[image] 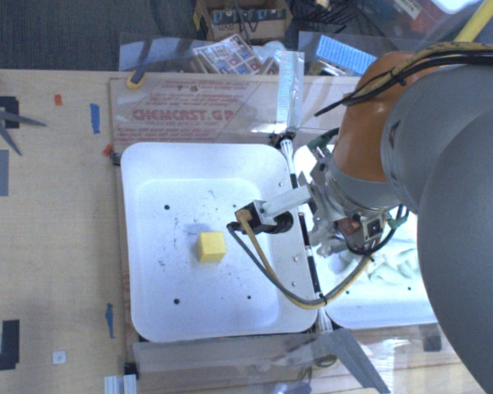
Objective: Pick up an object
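Grip state cannot be told: the gripper [346, 238] sits tucked under the wrist, and the arm's bulk hides how its jaws stand. Nothing can be seen held in it. It hangs over the seam where the two bins meet, at the 3 o'clock rim of the left bin [140, 220] and the 9 o'clock rim of the right bin [378, 315].

At 9 o'clock from the gripper, well apart from it, a yellow cube [211, 246] lies flat near the middle of the left bin, touching nothing else. The white floor around the cube carries dark specks and smudges, thickest toward 12 o'clock of it.

At 3 to 4 o'clock from the gripper, a few pale whitish pieces [394, 263] lie in the right bin, partly covered by the arm; what they are is unclear.

Above the gripper, the orange band [363, 138] wraps the grey arm, which fills the frame toward 3 o'clock.

At 12 o'clock of the left bin, a clear plastic sheet with red lettering [189, 115] lies on the wooden bench [49, 245]. Two blue tape strips [95, 118] sit on the bench at 9 to 10 o'clock and 7 o'clock of that bin.
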Robot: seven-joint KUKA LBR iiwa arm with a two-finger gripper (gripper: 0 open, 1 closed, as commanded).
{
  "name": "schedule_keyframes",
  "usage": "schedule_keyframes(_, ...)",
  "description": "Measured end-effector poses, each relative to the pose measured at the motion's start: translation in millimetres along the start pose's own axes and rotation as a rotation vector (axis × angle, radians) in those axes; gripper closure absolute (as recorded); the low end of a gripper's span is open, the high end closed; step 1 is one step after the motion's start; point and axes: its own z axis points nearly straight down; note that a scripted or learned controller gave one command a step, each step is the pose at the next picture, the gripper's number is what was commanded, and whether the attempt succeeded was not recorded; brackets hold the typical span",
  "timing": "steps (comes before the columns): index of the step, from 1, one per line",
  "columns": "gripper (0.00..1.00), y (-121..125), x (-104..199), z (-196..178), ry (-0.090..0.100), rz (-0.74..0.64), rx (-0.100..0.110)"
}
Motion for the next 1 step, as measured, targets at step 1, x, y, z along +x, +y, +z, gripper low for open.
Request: schedule_keyframes(1, 1.0, -0.2, -3.2, 47.8, -0.002, -0.26, 0.001)
